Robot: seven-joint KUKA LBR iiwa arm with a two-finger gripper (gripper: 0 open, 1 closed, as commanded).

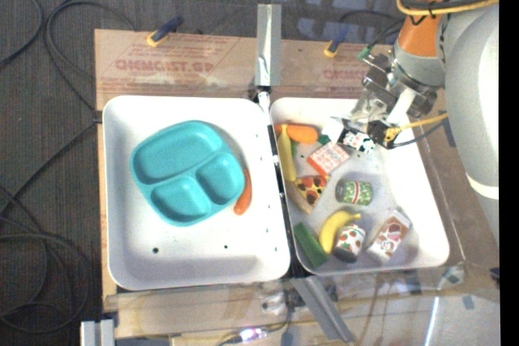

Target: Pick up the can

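a: green and white, the small squat can [354, 192] lies on its side near the middle of the right white bin [430, 198], with the yellow banana [336, 227] just below it and the slice of toy pizza [310, 189] to its left.

b: and the arm?

a: grey, with its orange band, it reaches in from the right. the gripper [362, 134] hangs over the top of that bin, well apart from the can, right above a small black-and-white dice-like block [354, 141]. whether its jaws are wide or narrow i cannot tell; cables and brackets blur them.

b: so what could go wrong?

a: a straight drop would likely land on the block or the red-and-white carton [328, 159] beside it, not the can. the can is round and on its side, so jaws closing across the curve may squirt it away or roll it into the banana.

b: crowding?

a: yes. two small milk cartons [371, 239] sit near below it, so a wide approach could catch a neighbour too.

b: the left white bin [130, 255]?

a: it holds a turquoise divided plate [188, 172] and an orange carrot [244, 192]; no part in this.
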